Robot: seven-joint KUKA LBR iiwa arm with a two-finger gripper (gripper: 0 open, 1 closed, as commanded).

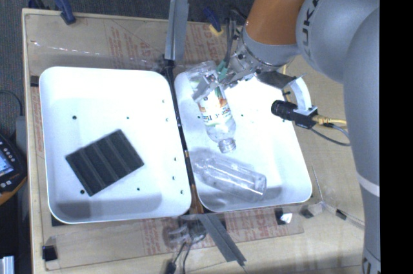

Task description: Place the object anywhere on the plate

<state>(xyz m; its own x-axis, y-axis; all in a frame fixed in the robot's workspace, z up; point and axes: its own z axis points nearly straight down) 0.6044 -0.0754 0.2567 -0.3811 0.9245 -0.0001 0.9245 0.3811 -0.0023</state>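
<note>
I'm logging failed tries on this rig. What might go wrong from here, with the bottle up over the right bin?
1. The gripper seems to pinch the clear bottle near one end, so it hangs tilted and may slip out.
2. The dark ridged plate lies in the left bin; crossing the divider, the dangling bottle may clip the rims.
3. Being round, it may roll off the plate.

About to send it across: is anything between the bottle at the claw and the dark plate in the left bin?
Only the bin walls. The labelled bottle hangs from the claw over the right bin; the ridged plate lies in the left bin, its top bare. A second clear bottle lies below, off the path.
</note>
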